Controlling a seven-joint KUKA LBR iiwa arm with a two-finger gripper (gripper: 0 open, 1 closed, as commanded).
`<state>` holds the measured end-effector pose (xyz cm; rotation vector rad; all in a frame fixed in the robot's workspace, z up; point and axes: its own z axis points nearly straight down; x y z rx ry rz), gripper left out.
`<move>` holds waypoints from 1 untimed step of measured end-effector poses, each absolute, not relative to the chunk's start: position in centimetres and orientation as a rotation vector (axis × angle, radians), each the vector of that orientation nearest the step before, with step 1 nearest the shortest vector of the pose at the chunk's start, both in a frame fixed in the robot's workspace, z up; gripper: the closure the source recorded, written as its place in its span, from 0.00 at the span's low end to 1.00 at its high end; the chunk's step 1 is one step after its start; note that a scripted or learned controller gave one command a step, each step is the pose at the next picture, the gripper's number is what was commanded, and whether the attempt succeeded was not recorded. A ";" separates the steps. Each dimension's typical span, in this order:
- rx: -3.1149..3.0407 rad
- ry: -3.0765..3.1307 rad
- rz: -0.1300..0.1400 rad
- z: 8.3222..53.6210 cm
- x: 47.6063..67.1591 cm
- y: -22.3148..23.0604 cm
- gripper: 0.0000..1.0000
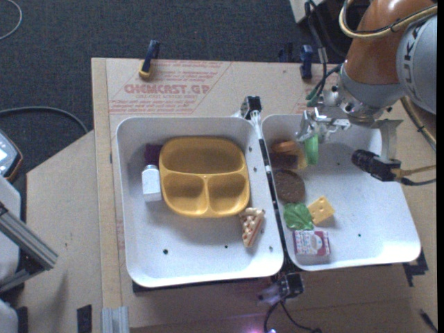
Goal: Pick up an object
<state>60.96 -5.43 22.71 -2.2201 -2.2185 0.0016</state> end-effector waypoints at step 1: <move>-2.222 -2.225 -0.003 23.4 62.0 -5.8 1.00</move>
